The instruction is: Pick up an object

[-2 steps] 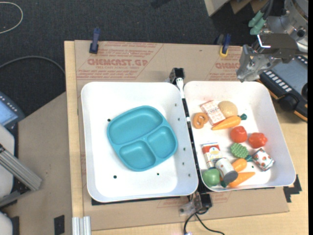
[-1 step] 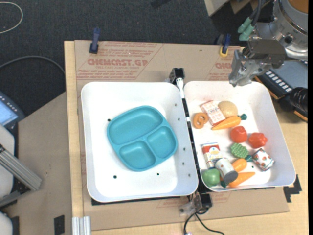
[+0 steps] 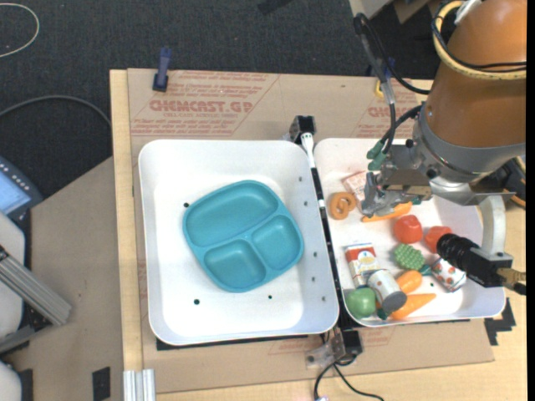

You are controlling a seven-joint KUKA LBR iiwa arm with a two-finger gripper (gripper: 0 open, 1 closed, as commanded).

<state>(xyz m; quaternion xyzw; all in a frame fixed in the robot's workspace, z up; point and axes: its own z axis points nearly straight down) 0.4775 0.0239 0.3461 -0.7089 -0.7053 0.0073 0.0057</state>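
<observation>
Cardboard-topped bench (image 3: 209, 98), two white bins: blue divided tray (image 3: 242, 235) alone at nine o'clock. Hand (image 3: 380, 200) low over crowded right bin (image 3: 334, 153), above orange carrot (image 3: 386, 216), likely targeting it; grip state impossible to tell.

Teal tray (image 3: 242, 236): smooth, matt plastic, resting in a white bin (image 3: 167, 224) of smooth, faintly glossy plastic. Bench top (image 3: 209, 103): matt brown cardboard with red print. Arm (image 3: 485, 57): glossy orange band above dull grey metal; toy foods, such as the carrot (image 3: 411, 304), look like shiny plastic.
</observation>
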